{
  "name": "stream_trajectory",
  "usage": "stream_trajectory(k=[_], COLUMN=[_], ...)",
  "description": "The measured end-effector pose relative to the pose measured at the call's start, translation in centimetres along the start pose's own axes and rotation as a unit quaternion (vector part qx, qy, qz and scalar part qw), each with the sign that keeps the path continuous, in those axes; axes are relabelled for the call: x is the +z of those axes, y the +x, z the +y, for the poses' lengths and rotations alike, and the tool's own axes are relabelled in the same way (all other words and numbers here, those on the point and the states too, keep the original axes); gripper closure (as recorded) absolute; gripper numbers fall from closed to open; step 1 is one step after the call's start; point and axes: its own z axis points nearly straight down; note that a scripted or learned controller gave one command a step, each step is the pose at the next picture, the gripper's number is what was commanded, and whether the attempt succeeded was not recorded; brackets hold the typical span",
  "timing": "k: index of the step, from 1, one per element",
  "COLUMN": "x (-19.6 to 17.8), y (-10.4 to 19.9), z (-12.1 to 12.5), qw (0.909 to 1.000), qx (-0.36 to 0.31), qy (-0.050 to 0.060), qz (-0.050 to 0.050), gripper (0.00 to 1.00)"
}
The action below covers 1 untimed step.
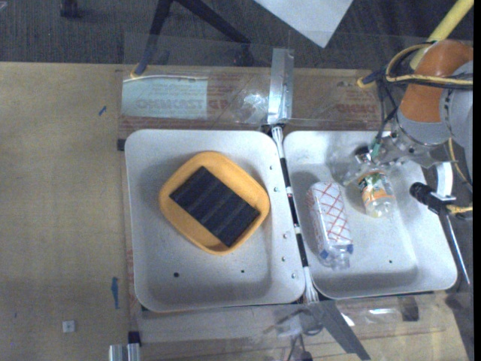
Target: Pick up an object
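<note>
Two white bins are seen side by side on the bench. In the left bin [150, 277] a yellow tray [213, 201] with a dark ribbed insert is lying alone, near the middle. In the right bin [428, 269] a plastic bottle [329, 218] with a red-patterned label is lying on its side, cap toward the near edge, and just beside it a smaller clear bottle [376, 195] with an orange label is tipped over.

The arm is reached in from the right, and the gripper [373, 159] is held low over the far end of the small bottle. Whether anything is clasped cannot be told from here; the tip is lost in glare and clutter.

Both bottles are judged to be light, smooth and prone to roll, with thin walls that would give under a squeeze. A hold across the body, at right angles to the long axis and near the middle, would be favoured. The tray is judged stiff but wide; only its rim would offer a grip.
</note>
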Motion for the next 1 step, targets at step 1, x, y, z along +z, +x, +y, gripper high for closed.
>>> stream_trajectory(k=[1], x=[-1.12], y=[0.04], z=[0.27], qw=[1.0000], qx=[-0.002], qy=[-0.005], qz=[-0.004], gripper=[1.00])
